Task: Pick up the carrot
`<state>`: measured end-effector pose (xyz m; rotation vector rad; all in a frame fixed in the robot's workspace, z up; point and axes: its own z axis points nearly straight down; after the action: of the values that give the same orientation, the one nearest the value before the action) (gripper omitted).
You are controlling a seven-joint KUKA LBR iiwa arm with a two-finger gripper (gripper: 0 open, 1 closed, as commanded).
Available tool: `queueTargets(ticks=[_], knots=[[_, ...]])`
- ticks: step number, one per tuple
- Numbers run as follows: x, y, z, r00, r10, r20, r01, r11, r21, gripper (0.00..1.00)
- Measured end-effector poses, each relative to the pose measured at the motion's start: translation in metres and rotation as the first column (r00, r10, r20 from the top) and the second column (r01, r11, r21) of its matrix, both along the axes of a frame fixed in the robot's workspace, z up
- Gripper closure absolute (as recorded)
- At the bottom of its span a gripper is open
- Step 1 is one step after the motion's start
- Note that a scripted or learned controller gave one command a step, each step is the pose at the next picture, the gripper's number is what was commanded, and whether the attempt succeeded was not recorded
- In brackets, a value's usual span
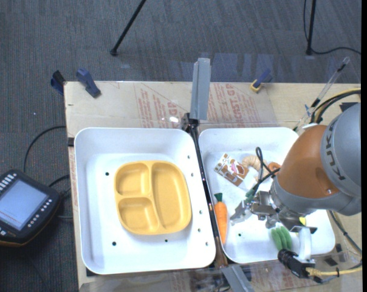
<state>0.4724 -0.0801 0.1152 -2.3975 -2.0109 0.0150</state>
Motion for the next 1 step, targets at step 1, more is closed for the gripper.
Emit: queueTargets(ticks=[1], knots=[[0.021,-0.1089,0.0409,0.997,-0.073,0.013,0.073,0.997,-0.004,0.0]])
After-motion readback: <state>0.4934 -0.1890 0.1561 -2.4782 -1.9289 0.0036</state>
